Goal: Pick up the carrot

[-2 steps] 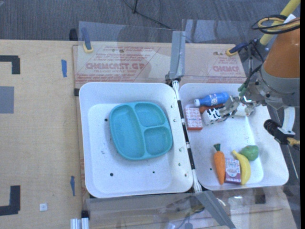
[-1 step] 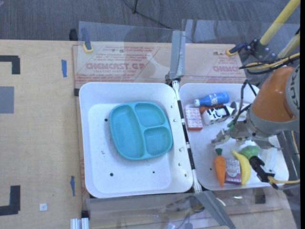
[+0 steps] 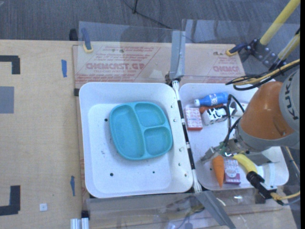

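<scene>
Camera view: carrot lies in the right bin, lower right of frame, long axis near vertical, tip toward the bottom edge. Gripper sits just above its top end; finger spread cannot be told.

two bins sit side by side. the left bin holds a divided tray near its middle. in the right bin, a bottle lies at the far end, a small carton beside the dividing wall, and the carrot at the near end, touching a packet on its right, with a banana further right. the gripper hangs just behind the carrot.
</scene>
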